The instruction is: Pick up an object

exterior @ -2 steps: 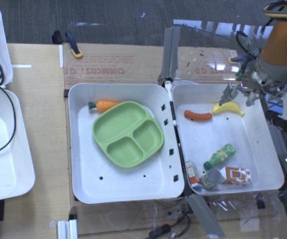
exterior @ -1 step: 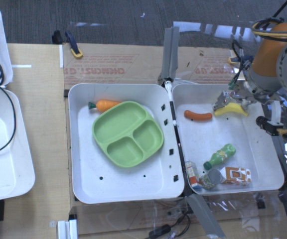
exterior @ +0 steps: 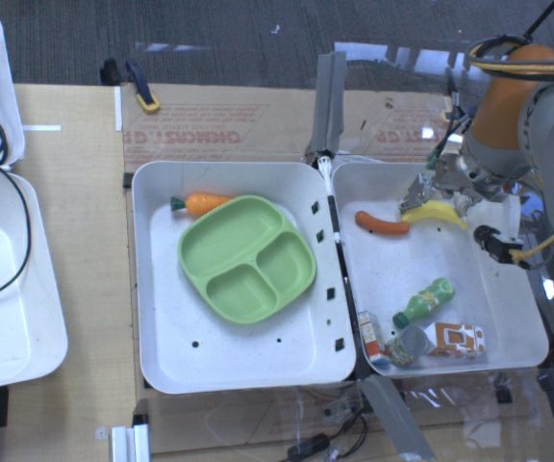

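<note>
1. While the grey arm with its orange band reached in from the right, the gripper (exterior: 423, 196) sat low over the far part of the right bin (exterior: 508, 287), at the near end of a banana (exterior: 435, 214).
2. Whether that gripper was open, closed or holding anything could not be told; the wrist and cabling hid the tip.
3. That banana looked yellow, curved and small, likely a toy. It lay flat on the bin floor, just beside and partly under the gripper, so it seemed the likeliest target.
4. Just to the gripper's left, touching or nearly touching the banana's tip, lay a red-orange sausage (exterior: 382, 223); a closing grip there could nudge it.
5. Nearer the camera than the gripper, and well apart from it, lay a green bottle (exterior: 425, 302), a small orange-and-white carton (exterior: 456, 339), a grey round can (exterior: 407, 346) and a red-labelled packet (exterior: 369, 333), bunched at the bin's front edge as if they had slid there.
6. Far to the gripper's left, across the divider, the left bin (exterior: 162, 335) held a green divided plate (exterior: 247, 257) with a toy carrot (exterior: 200, 202) touching its far rim.
</note>
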You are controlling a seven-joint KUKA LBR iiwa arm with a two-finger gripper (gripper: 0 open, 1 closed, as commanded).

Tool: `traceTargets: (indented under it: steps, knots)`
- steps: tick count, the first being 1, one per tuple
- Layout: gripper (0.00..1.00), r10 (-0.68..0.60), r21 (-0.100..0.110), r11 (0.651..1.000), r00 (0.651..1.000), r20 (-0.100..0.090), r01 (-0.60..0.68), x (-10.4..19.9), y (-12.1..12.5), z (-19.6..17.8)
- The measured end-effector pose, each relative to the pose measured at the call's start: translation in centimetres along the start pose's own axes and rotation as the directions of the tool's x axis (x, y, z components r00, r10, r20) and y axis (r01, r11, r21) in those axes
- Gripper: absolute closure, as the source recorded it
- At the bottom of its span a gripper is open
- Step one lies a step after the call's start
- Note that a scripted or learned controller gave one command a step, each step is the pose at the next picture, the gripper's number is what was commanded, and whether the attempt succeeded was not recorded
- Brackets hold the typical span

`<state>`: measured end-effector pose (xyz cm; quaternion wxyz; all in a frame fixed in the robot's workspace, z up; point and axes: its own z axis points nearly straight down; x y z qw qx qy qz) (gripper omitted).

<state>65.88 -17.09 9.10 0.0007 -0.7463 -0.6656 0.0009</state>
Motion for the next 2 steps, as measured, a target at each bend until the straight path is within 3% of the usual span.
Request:
traceTargets:
  steps: [1, 2]
  knots:
    - [1.0, -0.003, 0.0, 1.0, 1.0, 0.002, 0.003, 0.0, 0.0, -0.9]
    - [1.0, -0.017, -0.001, 1.0, 1.0, 0.0, 0.017, 4.0, -1.2, -7.4]
